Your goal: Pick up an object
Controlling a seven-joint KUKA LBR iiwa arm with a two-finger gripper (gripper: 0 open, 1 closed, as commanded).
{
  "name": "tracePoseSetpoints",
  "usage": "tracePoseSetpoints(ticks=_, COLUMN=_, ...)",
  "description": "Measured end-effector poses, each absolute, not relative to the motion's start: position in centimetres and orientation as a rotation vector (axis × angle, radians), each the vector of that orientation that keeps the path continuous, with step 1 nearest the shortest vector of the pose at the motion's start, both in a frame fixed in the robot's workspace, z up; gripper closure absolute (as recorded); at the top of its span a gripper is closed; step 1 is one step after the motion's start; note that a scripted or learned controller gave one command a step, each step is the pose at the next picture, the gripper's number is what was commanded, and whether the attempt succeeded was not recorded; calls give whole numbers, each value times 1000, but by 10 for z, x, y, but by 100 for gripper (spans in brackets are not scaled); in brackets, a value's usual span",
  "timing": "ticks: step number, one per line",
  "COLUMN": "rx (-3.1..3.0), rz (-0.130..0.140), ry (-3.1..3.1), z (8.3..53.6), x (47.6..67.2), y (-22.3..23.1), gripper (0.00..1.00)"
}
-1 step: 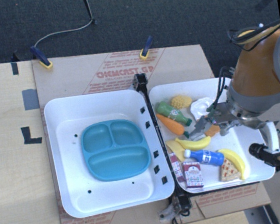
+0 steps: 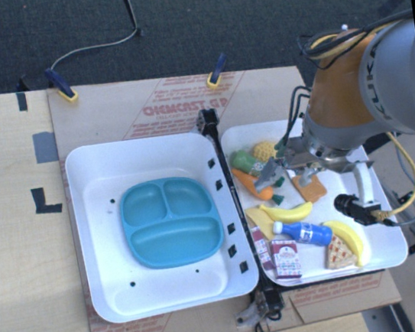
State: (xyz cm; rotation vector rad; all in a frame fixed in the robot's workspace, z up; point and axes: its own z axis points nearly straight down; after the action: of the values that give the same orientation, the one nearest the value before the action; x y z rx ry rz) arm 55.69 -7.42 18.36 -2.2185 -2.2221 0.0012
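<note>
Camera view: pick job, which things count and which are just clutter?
Job:
tool, over the right bin
carrot
banana
blue bottle
pizza slice
red carton
corn

Lying about:
blue divided plate in the left bin
yellow clamps
cardboard sheet

Blue divided plate [image 2: 172,221], white bins [image 2: 95,240], yellow banana [image 2: 290,211]

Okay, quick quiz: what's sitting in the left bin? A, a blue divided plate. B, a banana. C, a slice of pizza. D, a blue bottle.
A: the blue divided plate lies alone in the left bin, while the food items crowd the right bin.
</note>
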Motion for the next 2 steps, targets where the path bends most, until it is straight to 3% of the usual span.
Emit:
tracePoseSetpoints(ticks=1, rx=-2223, rz=-3, ry=-2226, z=86, x=597, y=-100, gripper=0)
tracePoseSetpoints(ticks=2, rx=-2222, rz=-2, ry=-2225, z=86, x=612, y=-94, gripper=0)
